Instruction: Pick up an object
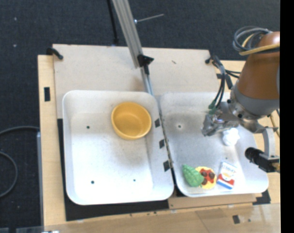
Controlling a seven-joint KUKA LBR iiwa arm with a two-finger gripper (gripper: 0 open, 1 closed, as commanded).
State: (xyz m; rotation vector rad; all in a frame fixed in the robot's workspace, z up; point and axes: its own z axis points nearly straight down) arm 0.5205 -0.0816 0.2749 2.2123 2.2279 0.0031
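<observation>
My gripper (211, 125) hangs over the upper middle of the right bin (186, 140), reaching in from the right. Just to its right and slightly lower lies a small white lump (230, 138), close to the gripper but not seen inside it. Along the right bin's front edge lie a green toy (191, 175), a yellow and red item (206, 175) touching it, and a small white carton with red and blue print (227, 175). A yellow bowl (131, 120) stands upright in the upper part of the left bin (89, 169).
A slanted metal rail (130, 28) runs from the top of the view down to the divide between the bins. The grey and orange arm (258, 76) covers the right bin's upper right corner. Bare bin floor lies left of the gripper.
</observation>
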